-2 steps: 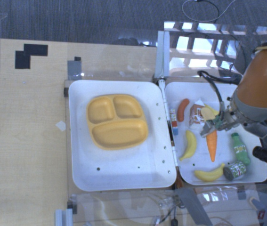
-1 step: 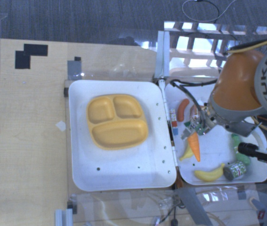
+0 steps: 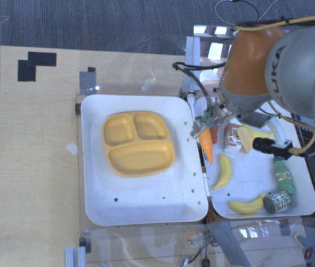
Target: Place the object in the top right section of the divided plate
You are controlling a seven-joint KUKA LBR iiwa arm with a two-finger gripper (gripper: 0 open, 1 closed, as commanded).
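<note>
Wooden bench (image 3: 29, 149), yellow divided plate (image 3: 139, 143) in left bin (image 3: 140, 204), gripper (image 3: 206, 125) holding carrot (image 3: 206, 144), bananas (image 3: 224, 171) in right bin (image 3: 301, 202).

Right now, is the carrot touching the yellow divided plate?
Apart. The camera view shows the carrot over the seam between the two bins, with bare white bin floor plainly separating it from the yellow divided plate.
</note>
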